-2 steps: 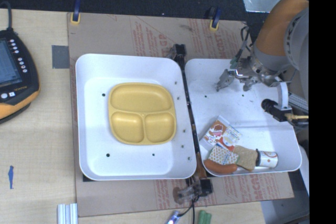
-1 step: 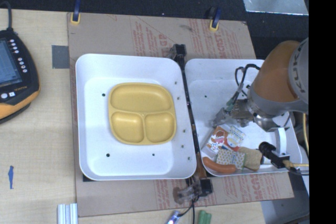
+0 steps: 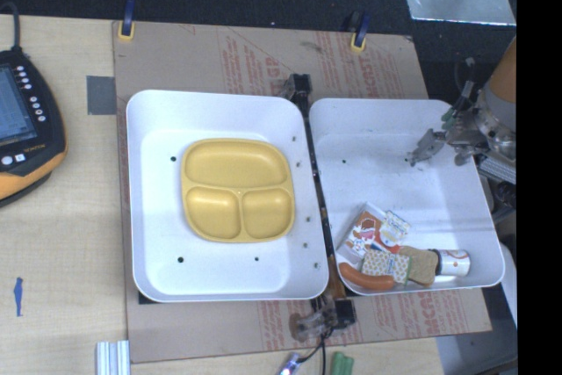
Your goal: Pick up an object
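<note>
Fingers of the gripper (image 3: 420, 155) look narrowly parted and hold nothing, hovering over the right bin (image 3: 386, 120) floor; the hot dog (image 3: 367, 279), snack packet (image 3: 373, 234) and small bottle (image 3: 442, 263) lie untouched near the front; picking remains undone.

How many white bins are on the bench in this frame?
2: the left bin, holding a yellow divided plate, and the right bin, with small items heaped at its near edge.

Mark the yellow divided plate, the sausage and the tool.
yellow divided plate (image 3: 237, 189): camera view, centre ridge.
sausage (image 3: 366, 279): camera view, its middle.
tool (image 3: 415, 157): camera view, between fingertips.
</note>
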Controlling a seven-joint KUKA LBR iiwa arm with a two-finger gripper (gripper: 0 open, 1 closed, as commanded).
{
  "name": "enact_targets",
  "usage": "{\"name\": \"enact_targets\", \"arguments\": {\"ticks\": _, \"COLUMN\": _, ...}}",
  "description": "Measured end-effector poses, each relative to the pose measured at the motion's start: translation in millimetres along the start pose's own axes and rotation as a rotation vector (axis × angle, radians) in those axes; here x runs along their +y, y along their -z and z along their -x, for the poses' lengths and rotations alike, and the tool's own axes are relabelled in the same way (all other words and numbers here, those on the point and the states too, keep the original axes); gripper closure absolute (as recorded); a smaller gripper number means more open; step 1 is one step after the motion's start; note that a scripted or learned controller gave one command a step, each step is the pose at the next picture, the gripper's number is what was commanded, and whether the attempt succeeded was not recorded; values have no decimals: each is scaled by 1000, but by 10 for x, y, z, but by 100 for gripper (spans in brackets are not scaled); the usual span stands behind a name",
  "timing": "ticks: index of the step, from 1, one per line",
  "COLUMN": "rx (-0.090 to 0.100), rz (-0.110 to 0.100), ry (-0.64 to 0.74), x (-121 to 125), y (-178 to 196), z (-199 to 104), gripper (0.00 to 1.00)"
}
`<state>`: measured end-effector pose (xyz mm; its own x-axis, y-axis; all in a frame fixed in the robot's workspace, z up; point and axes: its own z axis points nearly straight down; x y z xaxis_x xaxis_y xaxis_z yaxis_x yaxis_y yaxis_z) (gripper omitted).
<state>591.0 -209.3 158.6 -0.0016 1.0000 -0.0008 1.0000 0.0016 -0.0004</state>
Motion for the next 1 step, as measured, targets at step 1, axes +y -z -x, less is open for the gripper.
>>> {"name": "enact_targets", "arguments": {"ticks": 1, "rx": 2, "rz": -3, "ry": 4, "x": 493, "y": -648, "z": -930, "gripper": 0}}
